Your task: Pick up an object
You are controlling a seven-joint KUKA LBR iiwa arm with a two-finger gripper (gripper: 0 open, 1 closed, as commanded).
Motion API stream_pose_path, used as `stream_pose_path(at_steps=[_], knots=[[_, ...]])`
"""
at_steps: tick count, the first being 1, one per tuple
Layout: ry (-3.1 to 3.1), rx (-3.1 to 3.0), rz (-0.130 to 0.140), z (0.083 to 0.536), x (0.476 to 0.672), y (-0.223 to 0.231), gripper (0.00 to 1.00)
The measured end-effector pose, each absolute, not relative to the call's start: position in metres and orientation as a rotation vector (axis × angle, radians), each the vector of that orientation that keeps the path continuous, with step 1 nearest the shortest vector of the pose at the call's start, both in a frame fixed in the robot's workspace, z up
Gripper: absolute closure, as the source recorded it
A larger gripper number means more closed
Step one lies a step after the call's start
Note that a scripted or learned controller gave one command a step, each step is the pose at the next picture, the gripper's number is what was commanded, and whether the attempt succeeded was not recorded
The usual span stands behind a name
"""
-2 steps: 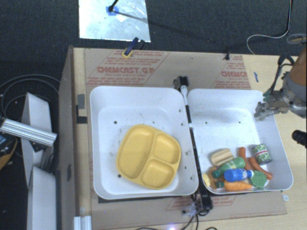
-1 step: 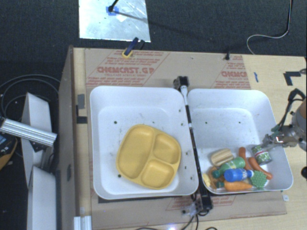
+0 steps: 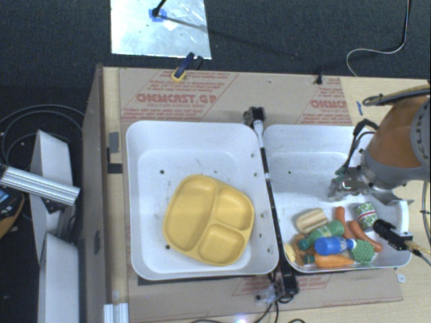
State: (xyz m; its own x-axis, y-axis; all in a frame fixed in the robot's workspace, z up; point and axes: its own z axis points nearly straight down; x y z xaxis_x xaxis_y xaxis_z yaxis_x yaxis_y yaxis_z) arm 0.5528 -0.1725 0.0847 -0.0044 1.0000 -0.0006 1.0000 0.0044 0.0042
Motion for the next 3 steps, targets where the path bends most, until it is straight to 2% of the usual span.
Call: stream_pose_path(at_steps=[1, 2, 3], knots=[[2.223, 2.219, 0.002, 0.084, 0.487, -0.202, 0.00], [2.224, 2.211, 0.009, 0.170, 0.567, -0.145, 0.00], [2.227, 2.216, 0.001, 0.100, 0.668, -0.111, 0.00]])
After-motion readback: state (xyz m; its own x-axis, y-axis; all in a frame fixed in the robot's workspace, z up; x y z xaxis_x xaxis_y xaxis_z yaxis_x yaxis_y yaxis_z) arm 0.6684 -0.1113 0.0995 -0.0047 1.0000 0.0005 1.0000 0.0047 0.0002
